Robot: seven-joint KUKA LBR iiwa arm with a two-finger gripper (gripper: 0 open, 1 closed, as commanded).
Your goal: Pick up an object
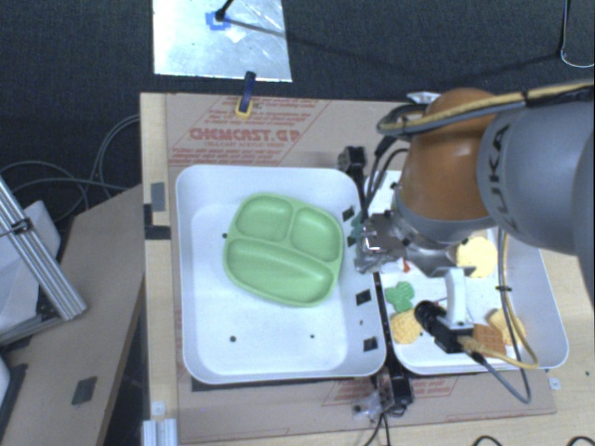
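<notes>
The green toy (401, 295) is lying at five o'clock of the gripper (375, 246), whose state I cannot tell.

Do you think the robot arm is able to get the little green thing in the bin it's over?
Probably yes. The arm hangs right above that bin, and the green thing lies uncovered, with nothing on top of it. The yellow piece close beside it may crowd the grab.
</notes>
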